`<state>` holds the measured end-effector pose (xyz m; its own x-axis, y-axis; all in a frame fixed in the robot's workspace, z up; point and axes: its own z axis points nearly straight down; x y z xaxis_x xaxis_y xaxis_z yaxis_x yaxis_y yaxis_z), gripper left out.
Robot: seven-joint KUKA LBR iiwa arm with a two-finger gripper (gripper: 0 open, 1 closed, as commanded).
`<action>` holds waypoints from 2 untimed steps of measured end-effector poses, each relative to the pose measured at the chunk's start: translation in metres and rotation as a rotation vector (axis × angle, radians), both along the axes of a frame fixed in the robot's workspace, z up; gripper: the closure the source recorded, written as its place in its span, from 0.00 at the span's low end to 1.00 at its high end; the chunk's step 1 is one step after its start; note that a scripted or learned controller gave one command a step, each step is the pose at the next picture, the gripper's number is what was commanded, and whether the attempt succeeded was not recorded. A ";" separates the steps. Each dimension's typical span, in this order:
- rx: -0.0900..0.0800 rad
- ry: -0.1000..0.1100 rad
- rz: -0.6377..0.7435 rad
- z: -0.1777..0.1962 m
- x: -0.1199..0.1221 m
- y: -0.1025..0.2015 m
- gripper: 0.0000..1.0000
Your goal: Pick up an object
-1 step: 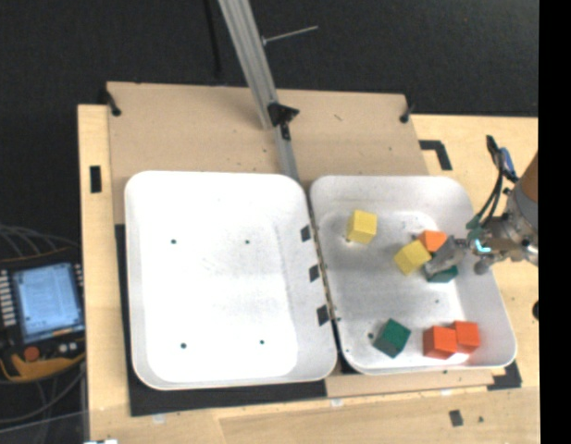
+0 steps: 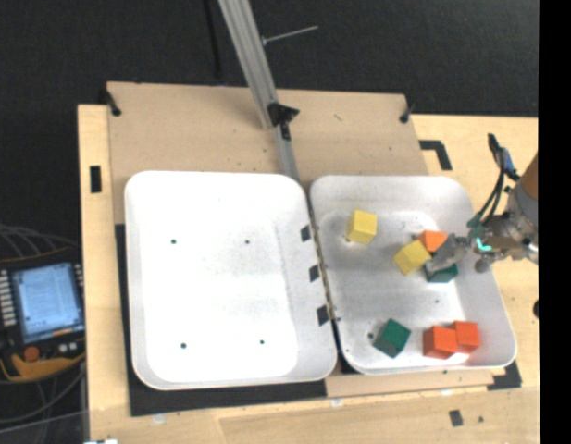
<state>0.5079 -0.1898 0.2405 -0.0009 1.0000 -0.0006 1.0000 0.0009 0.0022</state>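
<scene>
Fingers low over teal block, aperture unclear

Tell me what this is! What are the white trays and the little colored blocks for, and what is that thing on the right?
This picture comes from one camera fixed above a workbench, looking down at a slant. On the bench sit two shallow white trays side by side: the left tray and the right tray. The thing poking in from the right is a robot arm, a machine moved by a computer program. At its end is the gripper, a two-finger hand for grabbing things. Its job is to pick up an object. In the right tray lie toy blocks: a yellow block near the top, another yellow block and a small orange block by the gripper, a green block, and two orange blocks close together at the bottom. I cannot tell whether the gripper holds anything.
</scene>
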 end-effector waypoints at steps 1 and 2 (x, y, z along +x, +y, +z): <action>0.000 0.006 -0.002 -0.063 0.001 -0.003 0.00; -0.001 0.005 -0.002 -0.107 0.006 -0.006 0.00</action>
<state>0.5137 -0.1957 0.1340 0.0016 1.0000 -0.0011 1.0000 -0.0016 -0.0030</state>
